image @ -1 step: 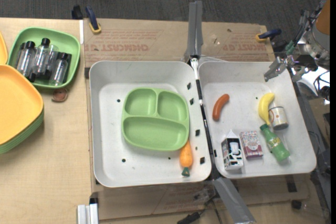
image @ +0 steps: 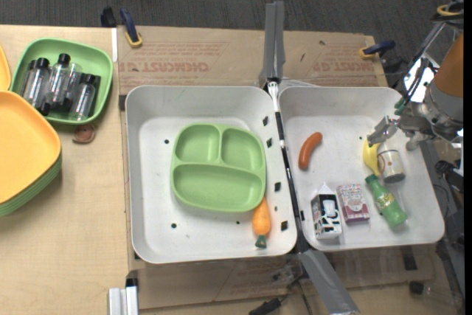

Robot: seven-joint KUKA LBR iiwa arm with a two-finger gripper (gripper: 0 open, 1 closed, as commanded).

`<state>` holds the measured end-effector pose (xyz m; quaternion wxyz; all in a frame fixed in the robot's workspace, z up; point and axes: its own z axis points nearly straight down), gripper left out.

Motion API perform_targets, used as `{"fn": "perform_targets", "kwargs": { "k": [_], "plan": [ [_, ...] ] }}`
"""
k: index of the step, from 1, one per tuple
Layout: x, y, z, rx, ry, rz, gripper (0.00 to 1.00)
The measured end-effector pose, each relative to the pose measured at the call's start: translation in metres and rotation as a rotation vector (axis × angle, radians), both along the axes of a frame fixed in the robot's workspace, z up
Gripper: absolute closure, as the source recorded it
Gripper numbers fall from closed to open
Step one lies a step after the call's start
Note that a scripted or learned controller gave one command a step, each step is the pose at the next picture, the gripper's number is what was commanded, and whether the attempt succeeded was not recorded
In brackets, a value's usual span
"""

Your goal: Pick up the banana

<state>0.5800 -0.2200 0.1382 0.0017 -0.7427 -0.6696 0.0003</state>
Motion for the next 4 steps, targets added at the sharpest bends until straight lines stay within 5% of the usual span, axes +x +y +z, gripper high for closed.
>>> {"fn": "perform_targets", "kwargs": {
  "k": [1, 2, 4],
  "plan": [
    [-0.044, 0.016, -0.049, 0.005, 0.003, -0.007, 0.00],
    [-0.045, 0.012, -0.039, -0.001, 0.002, -0.012, 1.00],
    [0.013, 0.027, -0.006, -0.005, 0.002, -0.609, 1.00]
  ]
}}
